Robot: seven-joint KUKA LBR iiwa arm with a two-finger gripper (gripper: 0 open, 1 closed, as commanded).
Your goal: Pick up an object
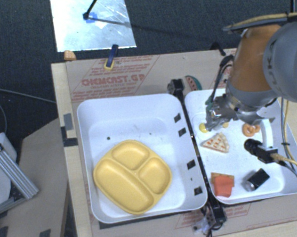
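Note:
My gripper hangs low over the upper left part of the right bin. A small yellow piece lies just to its left, and a pizza-slice toy lies right below it. An orange ring-shaped toy sits to the right, partly under the wrist. At the bin's front lie an orange block and a black and silver object. The view shows nothing clearly held.
The left bin holds a yellow divided plate. A ridge with black clips separates the bins. A green and red toy lies behind the right bin on the cardboard. A blue and yellow tool lies farther back.

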